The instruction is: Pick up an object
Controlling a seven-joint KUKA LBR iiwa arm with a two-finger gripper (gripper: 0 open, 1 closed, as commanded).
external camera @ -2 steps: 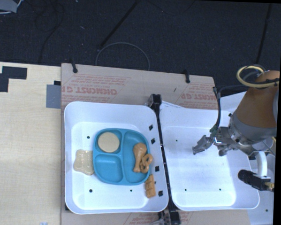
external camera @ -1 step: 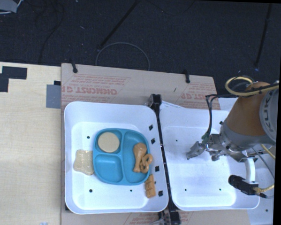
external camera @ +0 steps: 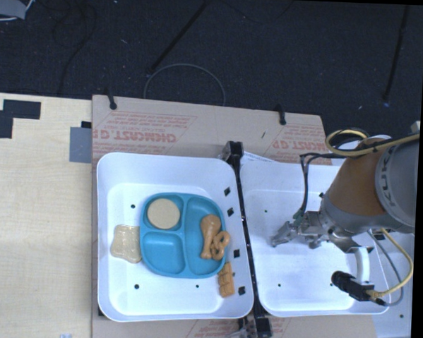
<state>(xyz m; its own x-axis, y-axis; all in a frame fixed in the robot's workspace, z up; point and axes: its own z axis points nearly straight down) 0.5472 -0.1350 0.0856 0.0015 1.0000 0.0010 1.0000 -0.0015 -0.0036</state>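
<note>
Dark carpet floor (external camera: 204, 37) from 9 to 3 o'clock with black cables (external camera: 177, 32); pale wood bench (external camera: 32, 226) at 8 o'clock; cardboard sheet (external camera: 199, 132) under centre, printed red

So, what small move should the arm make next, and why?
Probably it should travel left across the divider. The gripper sits over the right bin, while all the things lie in the left bin: a blue tray with a round cracker and a pretzel, and a pale piece beside the tray.
</note>
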